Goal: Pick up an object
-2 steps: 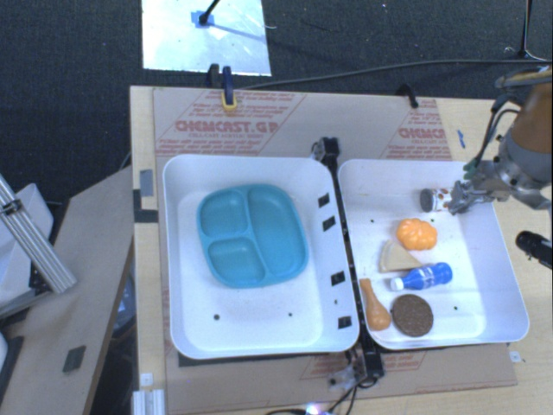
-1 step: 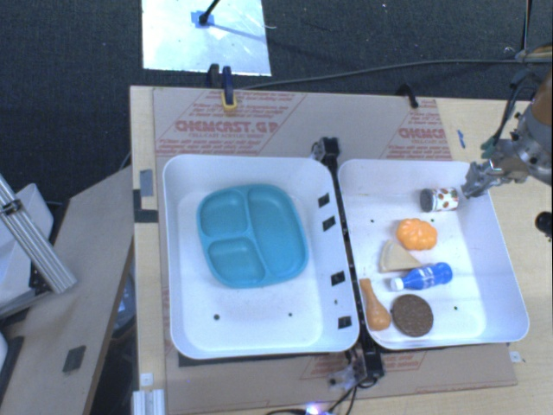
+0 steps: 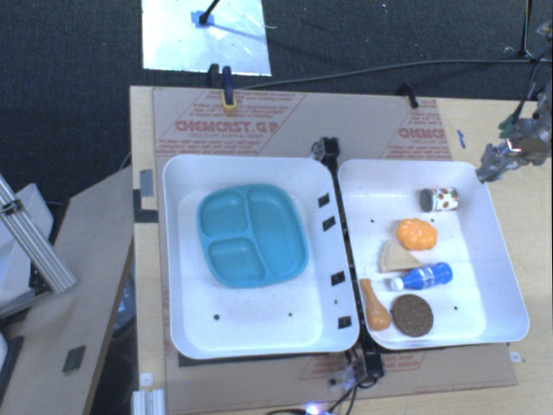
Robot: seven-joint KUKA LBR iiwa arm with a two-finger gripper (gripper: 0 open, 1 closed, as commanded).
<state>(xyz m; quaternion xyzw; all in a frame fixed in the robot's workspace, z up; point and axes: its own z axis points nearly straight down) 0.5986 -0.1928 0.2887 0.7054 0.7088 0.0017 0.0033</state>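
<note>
The right bin (image 3: 492, 232) holds several small items: a spotted can (image 3: 440, 200) lying on its side at the back, an orange pumpkin-like piece (image 3: 416, 233), a pale wedge (image 3: 397, 257), a blue bottle (image 3: 422, 277), a brown round cookie (image 3: 413, 316) and an orange spoon-shaped piece (image 3: 374, 304). My gripper (image 3: 501, 156) hangs at the far right edge, above the bin's back right corner, well apart from all the items. Nothing shows between its fingers.
The left bin (image 3: 186, 318) holds a blue divided plate (image 3: 253, 234). Black clips line the ridge between the two bins. A clamp (image 3: 227, 89) sits at the bench's back edge. A metal rail (image 3: 30, 236) lies off the left side.
</note>
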